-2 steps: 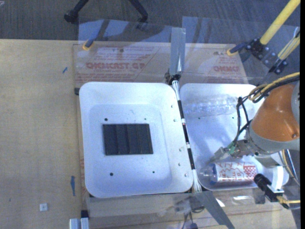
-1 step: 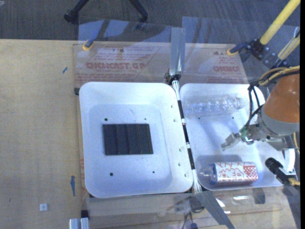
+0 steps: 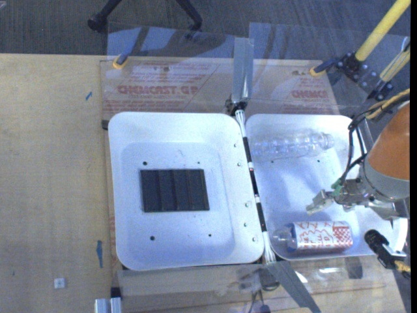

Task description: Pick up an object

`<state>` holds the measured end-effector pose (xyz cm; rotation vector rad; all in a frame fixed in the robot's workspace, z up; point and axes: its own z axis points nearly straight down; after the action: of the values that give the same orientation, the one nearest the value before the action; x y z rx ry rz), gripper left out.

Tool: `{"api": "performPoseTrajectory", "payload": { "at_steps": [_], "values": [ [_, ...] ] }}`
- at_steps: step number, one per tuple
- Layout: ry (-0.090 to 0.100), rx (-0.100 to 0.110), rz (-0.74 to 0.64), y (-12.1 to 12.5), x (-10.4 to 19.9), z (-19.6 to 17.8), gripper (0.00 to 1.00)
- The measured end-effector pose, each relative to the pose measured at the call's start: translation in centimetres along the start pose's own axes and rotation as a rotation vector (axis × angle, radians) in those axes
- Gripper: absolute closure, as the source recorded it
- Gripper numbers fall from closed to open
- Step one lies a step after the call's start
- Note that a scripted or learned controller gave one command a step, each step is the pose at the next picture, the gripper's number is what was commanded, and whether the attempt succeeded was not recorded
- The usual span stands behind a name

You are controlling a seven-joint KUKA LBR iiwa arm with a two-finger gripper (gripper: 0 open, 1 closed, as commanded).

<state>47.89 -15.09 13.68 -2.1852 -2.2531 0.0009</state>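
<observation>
Two shallow white bins are sitting side by side on the bench: a left bin (image 3: 124, 175) and a right bin (image 3: 287, 126).

The right bin is holding two candidate objects. The first is a can (image 3: 317, 235) lying on its side along the near edge of that bin, white with a red pattern and a silvery end facing the divider between the bins. The second is a clear plastic bottle (image 3: 292, 144), also lying on its side, across the far part of the same bin; being transparent, it is showing mainly as ribbed glints against the white floor.

The left bin is holding one item, a dark flat rectangular tray (image 3: 174, 190) with four lengthwise strips, resting flat near the bin's middle.

Count: two bins, one can, one bottle, one dark tray.

The arm is reaching in from the right, its orange band (image 3: 396, 152) showing at the frame edge. The gripper (image 3: 322, 201) is hanging over the right bin, between the bottle and the can and above the can's position in the view, touching neither as far as can be judged. Its pale tip is pointing toward the divider. Nothing is showing between its fingers; whether the claw is open or closed cannot be told from this angle.
</observation>
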Motion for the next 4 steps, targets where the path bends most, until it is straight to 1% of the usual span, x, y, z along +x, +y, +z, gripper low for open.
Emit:
{"api": "performPoseTrajectory", "payload": {
  "at_steps": [1,2,3,4],
  "values": [
    [-0.001,-0.002,0.002,0.0,-0.1,-0.9,1.00],
    [-0.003,-0.009,0.218,2.3,3.9,4.8,1.00],
    [-0.003,-0.002,0.126,0.8,2.8,-13.1,1.00],
    [-0.002,-0.002,0.125,0.8,2.8,-13.1,0.00]
  ]
}}
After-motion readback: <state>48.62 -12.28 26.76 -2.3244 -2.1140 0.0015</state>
